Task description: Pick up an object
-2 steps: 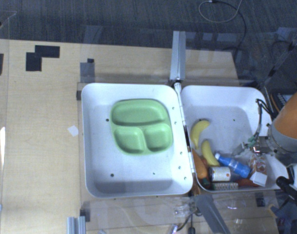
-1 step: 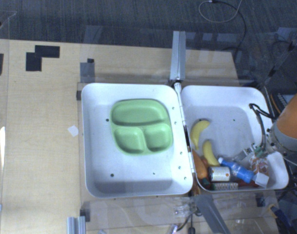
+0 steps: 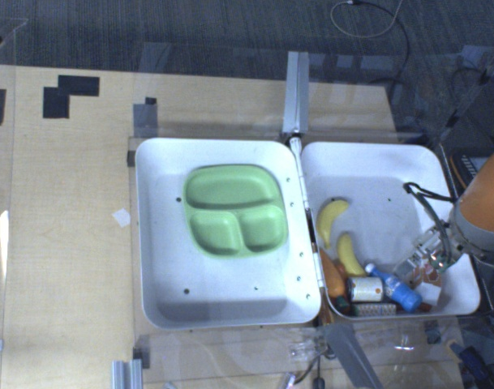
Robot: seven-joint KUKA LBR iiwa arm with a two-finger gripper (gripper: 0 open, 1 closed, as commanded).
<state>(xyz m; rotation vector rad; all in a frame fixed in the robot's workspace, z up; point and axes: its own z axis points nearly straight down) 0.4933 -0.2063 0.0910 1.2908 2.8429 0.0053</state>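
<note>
two bananas (image 3: pixel 341 235) lie in the right bin (image 3: pixel 368 164); gripper (image 3: pixel 427 258) hangs low near the blue bottle (image 3: pixel 397 290); finger opening cannot be told.

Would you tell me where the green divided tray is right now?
The green divided tray lies in the left white bin, near its middle, across the divider from the bananas.

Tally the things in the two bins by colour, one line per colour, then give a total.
Green: 1, the divided tray in the left bin
Yellow: 2, bananas and in the right bin
Orange: 1, orange item
Blue: 1, blue bottle
White and red: 1, small can
Total: 6 that can be told apart; the corner pile may hide more.
</note>
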